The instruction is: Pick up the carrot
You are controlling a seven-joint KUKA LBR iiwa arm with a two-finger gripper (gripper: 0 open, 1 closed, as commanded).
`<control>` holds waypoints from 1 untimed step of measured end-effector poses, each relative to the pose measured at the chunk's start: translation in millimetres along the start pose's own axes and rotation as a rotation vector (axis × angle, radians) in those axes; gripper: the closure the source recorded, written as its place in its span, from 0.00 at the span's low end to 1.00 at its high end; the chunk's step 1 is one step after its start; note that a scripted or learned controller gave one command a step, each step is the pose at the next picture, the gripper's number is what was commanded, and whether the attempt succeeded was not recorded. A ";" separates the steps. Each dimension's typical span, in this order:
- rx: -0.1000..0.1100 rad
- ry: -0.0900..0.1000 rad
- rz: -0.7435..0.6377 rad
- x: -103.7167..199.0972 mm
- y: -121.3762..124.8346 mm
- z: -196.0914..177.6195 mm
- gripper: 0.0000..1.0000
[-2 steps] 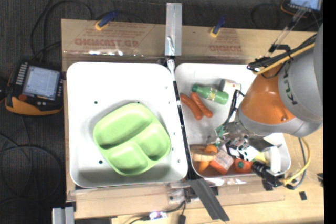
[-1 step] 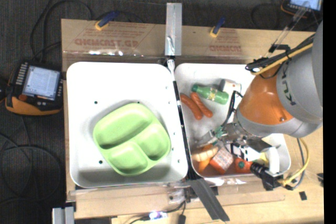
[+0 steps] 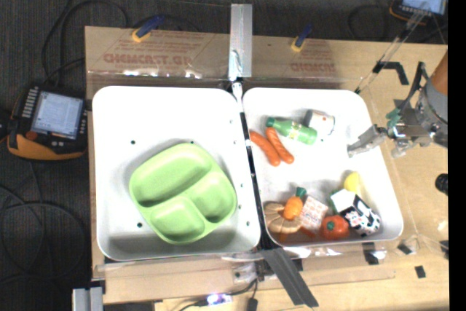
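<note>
The carrot (image 3: pixel 271 146) is lying in the right-hand bin (image 3: pixel 378 178), close against the bin's left wall and in the upper half of that wall's run. It is appearing as two orange sticks side by side and touching, their long axis running diagonally from the upper left, near the left wall, down toward the bin's centre at the lower right. A green bottle (image 3: pixel 291 130) is resting just beside the carrot on its upper right. The gripper (image 3: pixel 364 142) is hanging at the bin's right edge, roughly level with the carrot, so the carrot is lying across the bin floor from it, toward the left wall. The pale fingers are pointing down and to the left; whether they are parted or closed cannot be told at this angle, and nothing is showing between them. A cluster of toy food (image 3: pixel 320 213) is sitting along the bin's bottom edge, well apart from the carrot. The green divided plate (image 3: pixel 182 191) is occupying the left-hand bin (image 3: pixel 116 113). Judging from this layout, the coming move is calling for travel toward the left wall, with the fingers turned to close across the diagonal axis.
</note>
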State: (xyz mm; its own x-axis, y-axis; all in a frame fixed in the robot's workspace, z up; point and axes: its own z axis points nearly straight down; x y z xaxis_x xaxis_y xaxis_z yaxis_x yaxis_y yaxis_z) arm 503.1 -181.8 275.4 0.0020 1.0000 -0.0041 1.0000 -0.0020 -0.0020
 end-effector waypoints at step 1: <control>0.000 0.000 -0.094 -20.0 50.3 38.9 0.00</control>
State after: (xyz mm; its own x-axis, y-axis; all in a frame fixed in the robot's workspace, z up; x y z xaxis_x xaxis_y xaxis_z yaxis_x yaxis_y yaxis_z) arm 553.4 -202.1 236.5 -0.0917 0.9958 -0.0043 0.9958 0.0917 -0.0022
